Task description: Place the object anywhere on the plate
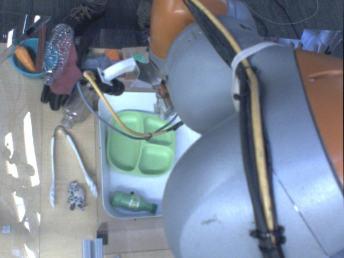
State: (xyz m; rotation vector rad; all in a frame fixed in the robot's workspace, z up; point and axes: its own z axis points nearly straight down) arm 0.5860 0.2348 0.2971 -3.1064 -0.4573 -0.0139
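A light green divided plate (141, 148) lies in the white bin (106, 200), towards its far end. A small green bottle (133, 202) lies on its side on the bin floor, near the front corner and apart from the plate. My gripper (162, 104) hangs at the plate's far right rim, half hidden under the arm's grey body (226, 144). A yellow cable and a dark cable (121, 127) sag across the plate. I see nothing held in the gripper.
On the wooden bench left of the bin lie white tongs (70, 160), a small spotted toy (76, 195), a clear bottle (75, 112), a dark glove (60, 79), a sparkly brush (56, 47) and a blue bowl with a carrot (27, 59). The arm covers the right side.
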